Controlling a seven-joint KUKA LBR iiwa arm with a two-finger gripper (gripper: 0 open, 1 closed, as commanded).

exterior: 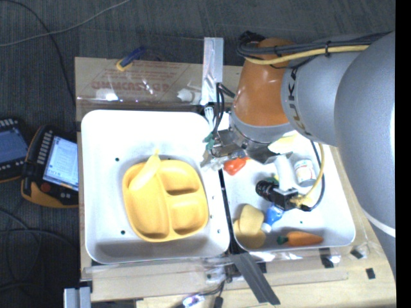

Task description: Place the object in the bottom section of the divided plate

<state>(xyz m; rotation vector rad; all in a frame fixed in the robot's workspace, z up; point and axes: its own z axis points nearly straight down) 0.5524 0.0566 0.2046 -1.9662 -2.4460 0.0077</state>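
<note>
Item: hand [221, 151], finger state not discernible, above small red-orange object [235, 165] in right bin [343, 226]; advice: grip squarely, lift clear, carry to yellow divided plate [167, 201], bottom section.

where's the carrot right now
The carrot lies in the right bin, along its near edge, just right of the tan pear-shaped toy.

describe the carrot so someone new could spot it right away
Look in the right bin, along its near edge at the bottom. The carrot lies flat there, right of the tan rounded item. It is the long orange tapered thing with a green tip.
</note>
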